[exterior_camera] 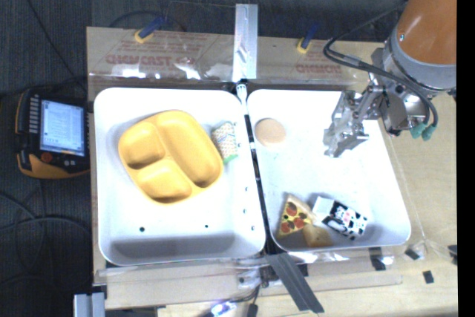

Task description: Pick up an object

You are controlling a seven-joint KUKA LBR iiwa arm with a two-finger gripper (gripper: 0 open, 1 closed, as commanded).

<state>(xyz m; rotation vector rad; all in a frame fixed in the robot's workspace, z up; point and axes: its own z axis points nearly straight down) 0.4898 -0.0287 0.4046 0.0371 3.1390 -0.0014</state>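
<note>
Can't tell if my jaws are open, just hovering over the right bin near that flat tan round cookie.

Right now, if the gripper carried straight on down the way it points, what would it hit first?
Probably bare floor of the right bin: the gripper hangs over a spot apart from the round cookie, though depth is unclear.

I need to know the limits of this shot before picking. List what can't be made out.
- Claw: camera view, too small and blurred to read its grip.
- Arm: cut off by the top and right edges.
- Small item beside the yellow tray: too small to identify.
- Black-and-white toy: blurred, shape unclear.
</note>
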